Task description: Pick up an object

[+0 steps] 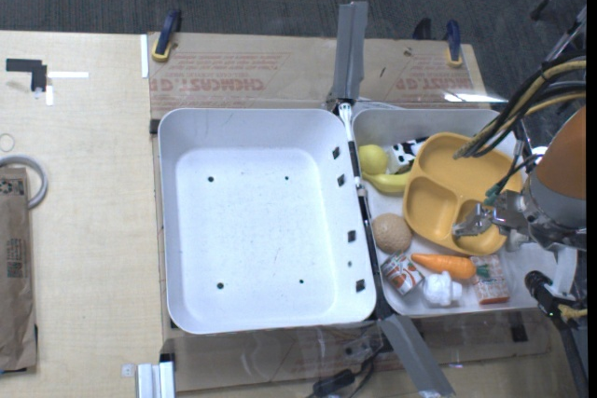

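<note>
Camera view: yellow divided tray (446, 191) tilted in right bin (373, 121), gripper (476, 224) at its lower compartment, finger state indeterminate; around it a banana (382, 182), brown ball (392, 233), carrot (446, 265), small packets (403, 274); left bin (177, 228) alongside.

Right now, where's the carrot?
The carrot lies in the right bin, near its front edge, just below the yellow dish and right of the brown ball.

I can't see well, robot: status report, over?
Gripper down over yellow divided tray in right bin. Grip unclear. Carrot, banana crowd close.
</note>
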You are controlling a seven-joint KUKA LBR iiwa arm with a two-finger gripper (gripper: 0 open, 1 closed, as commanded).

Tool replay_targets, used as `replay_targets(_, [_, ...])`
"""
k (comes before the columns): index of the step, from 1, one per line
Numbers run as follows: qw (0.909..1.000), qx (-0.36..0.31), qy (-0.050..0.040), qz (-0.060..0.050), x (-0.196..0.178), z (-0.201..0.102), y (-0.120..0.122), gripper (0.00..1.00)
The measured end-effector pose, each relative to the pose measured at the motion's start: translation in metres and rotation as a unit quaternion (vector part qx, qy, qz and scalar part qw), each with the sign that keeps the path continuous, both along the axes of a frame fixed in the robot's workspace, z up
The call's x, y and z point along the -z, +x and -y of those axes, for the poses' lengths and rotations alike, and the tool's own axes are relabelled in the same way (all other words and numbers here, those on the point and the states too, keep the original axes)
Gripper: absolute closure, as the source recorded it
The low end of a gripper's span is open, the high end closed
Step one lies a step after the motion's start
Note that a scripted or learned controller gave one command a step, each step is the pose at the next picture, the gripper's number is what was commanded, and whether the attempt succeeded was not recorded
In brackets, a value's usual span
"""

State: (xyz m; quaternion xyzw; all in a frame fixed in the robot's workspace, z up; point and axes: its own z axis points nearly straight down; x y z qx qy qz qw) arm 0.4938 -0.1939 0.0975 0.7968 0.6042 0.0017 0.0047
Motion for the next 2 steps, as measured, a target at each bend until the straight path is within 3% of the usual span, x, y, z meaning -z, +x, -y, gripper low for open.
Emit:
replay_targets(1, [1.0000,0.000,0.0001,-0.002,-0.006,0.000,-0.001,1.00])
replay_targets(2, [0.9957,-0.093,0.0015,-0.005,-0.087,0.013,0.021,1.00])
